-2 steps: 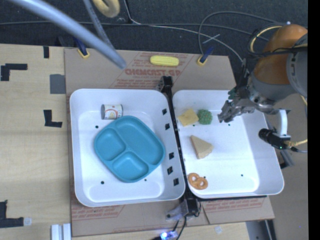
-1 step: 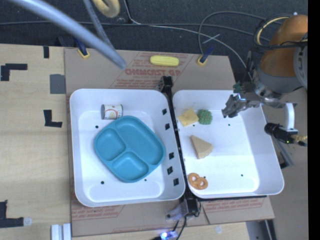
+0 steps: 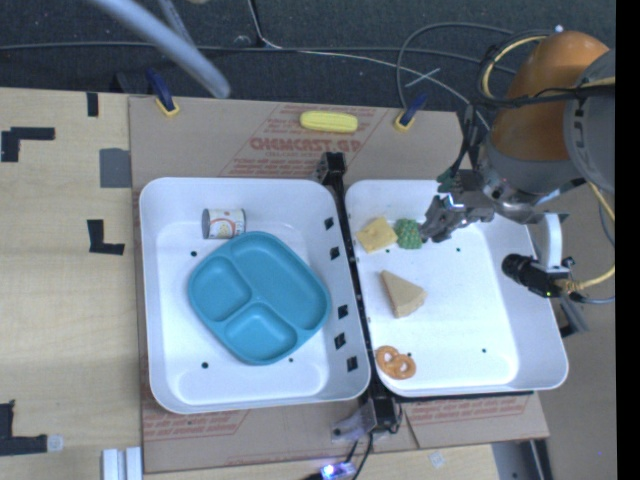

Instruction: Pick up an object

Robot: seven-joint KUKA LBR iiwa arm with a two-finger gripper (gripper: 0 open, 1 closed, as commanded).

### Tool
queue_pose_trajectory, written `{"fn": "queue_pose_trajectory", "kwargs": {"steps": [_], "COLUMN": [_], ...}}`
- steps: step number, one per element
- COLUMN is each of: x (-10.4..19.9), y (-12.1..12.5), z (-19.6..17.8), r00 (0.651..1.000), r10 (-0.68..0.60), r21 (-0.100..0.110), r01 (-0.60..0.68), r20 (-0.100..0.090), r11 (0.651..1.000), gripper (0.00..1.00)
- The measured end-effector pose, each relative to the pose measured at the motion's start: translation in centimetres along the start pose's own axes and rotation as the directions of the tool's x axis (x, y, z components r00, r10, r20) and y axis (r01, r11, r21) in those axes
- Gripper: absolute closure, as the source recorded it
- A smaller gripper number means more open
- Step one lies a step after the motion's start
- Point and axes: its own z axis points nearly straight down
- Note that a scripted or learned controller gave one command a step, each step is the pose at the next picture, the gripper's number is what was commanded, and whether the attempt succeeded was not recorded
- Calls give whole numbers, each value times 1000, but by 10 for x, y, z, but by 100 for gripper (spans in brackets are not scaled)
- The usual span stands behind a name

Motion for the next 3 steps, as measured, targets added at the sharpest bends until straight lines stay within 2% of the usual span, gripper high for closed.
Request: {"fn": "queue_pose_trajectory", "kwargs": {"steps": [1, 2, 3], "x": [53, 97, 145], "y": [-26, -37, -65], "z": [7, 14, 11], "r00": [1000, 1000, 1000], "r10": [1, 0, 1], "r21": [4, 3, 3], "r01": [-1, 0, -1], "r20": [1, 0, 1], "r11": [1000, 1000, 1000], "gripper": [100, 100, 100]}}
